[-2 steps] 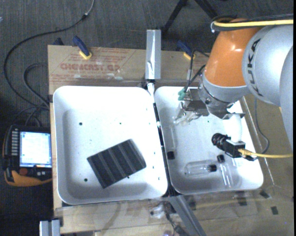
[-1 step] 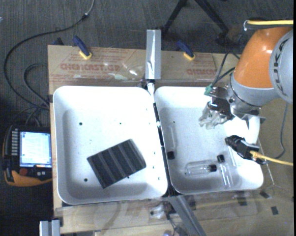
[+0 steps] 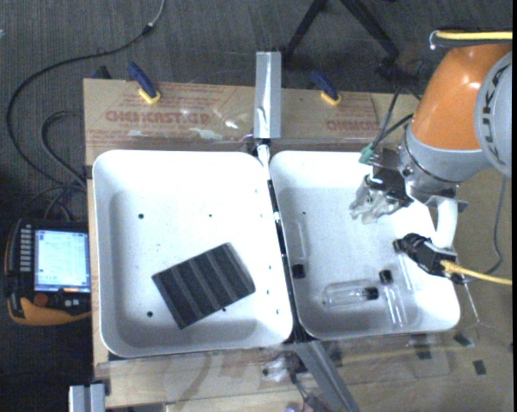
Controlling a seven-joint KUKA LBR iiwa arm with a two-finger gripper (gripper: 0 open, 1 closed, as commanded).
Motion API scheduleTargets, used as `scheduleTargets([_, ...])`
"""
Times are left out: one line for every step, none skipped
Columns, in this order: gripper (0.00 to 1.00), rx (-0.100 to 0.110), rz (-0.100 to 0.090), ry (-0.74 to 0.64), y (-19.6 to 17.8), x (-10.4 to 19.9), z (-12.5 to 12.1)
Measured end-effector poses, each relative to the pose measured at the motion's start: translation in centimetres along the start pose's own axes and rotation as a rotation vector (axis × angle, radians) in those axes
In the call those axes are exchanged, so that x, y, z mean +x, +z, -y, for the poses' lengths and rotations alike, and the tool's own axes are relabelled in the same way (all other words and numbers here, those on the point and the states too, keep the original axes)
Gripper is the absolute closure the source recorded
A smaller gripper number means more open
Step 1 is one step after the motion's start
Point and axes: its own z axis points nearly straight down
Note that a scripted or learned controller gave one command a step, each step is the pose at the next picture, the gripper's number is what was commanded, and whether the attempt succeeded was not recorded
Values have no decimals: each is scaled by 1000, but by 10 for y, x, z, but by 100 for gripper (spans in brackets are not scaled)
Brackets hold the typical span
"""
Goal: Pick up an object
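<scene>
Seen from above, a desk (image 3: 104, 97) carries two shallow white bins. The left bin (image 3: 112, 178) holds a black ribbed rectangular block (image 3: 203, 284), lying flat and askew. The right bin (image 3: 310, 178) holds clear plastic tubes with black caps (image 3: 353, 294) near its front wall. The grey-and-orange arm's tool (image 3: 374, 200) hangs over the right bin's back half, well apart from the tubes (whether it is wide or narrow I cannot tell). The risk, in my judgement: transparent, round tubes may roll or slip from a grasp.
</scene>
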Motion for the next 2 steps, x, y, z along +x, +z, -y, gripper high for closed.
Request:
scheduleTargets([100, 3, 2, -1, -8, 0, 0])
scheduleTargets([100, 6, 5, -2, -16, 0, 0])
